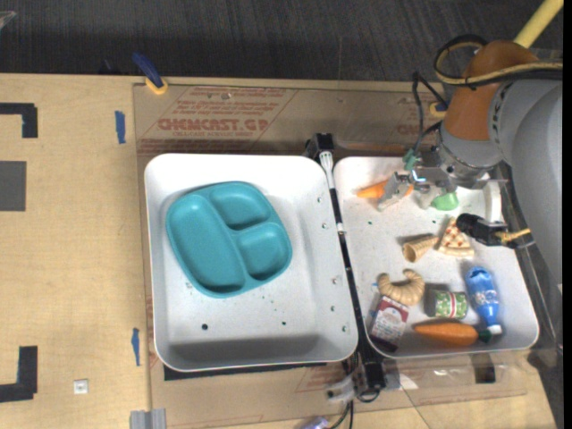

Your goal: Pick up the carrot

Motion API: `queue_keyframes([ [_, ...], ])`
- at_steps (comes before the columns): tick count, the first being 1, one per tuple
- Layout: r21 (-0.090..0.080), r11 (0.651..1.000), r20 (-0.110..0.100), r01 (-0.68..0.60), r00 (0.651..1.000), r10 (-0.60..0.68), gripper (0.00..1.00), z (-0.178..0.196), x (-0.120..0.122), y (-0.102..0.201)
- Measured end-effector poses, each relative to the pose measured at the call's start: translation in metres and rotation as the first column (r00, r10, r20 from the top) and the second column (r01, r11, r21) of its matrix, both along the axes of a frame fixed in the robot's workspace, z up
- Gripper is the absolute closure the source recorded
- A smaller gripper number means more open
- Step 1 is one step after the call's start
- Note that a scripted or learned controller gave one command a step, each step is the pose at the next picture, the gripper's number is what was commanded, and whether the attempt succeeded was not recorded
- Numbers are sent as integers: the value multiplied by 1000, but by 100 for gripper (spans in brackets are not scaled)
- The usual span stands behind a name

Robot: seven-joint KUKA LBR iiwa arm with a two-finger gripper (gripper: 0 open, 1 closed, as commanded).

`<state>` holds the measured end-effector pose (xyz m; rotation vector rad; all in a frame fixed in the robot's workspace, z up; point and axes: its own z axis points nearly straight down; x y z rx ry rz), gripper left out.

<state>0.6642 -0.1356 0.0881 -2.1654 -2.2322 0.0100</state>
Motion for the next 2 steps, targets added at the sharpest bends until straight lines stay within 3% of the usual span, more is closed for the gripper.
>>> queue_keyframes([
  [1, -36, 975, -1, 220, 976, -220, 0, 0, -5, 21],
  [2, -17, 897, -25, 441, 897, -442, 0, -1, -4, -34],
])
